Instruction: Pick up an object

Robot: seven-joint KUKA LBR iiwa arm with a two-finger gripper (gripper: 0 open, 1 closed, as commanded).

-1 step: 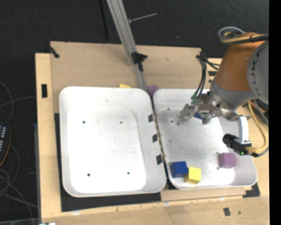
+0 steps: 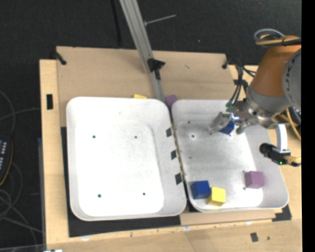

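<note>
- Where the arm (image 2: 275, 75) reaches in from the right, we see its gripper (image 2: 228, 124) low over the far part of the right bin (image 2: 220, 156), with a small blue object (image 2: 229, 128) between its fingers (image 2: 219, 125).
- We read the fingers as closed narrowly on that object, one grey finger on its left side and the other by its right (the contact itself is small and a little blurred).
- Its long axis we cannot tell: it looks compact, and its visible face is tilted, the lower corner pointing toward the bin floor.
- We cannot tell whether it is touching the floor or lifted just off it.
- A blue cube (image 2: 200, 188) sits at the near edge of the right bin, close to the divider between the bins.
- A yellow cube (image 2: 218, 195) lies just beside it, to its right, touching or nearly so.
- A purple cube (image 2: 254, 179) stands apart from those two, nearer the bin's right wall.
- We see the left bin (image 2: 118, 156) beside the right one, its white floor marked with a few dark dots.
- Behind the bins, a small yellow piece (image 2: 140, 96) and a small purple piece (image 2: 171, 100) peek over the far rims, on the bench (image 2: 94, 70).
- A grey pole (image 2: 139, 33) slants down from the top of the view to the gap between the bins.
</note>
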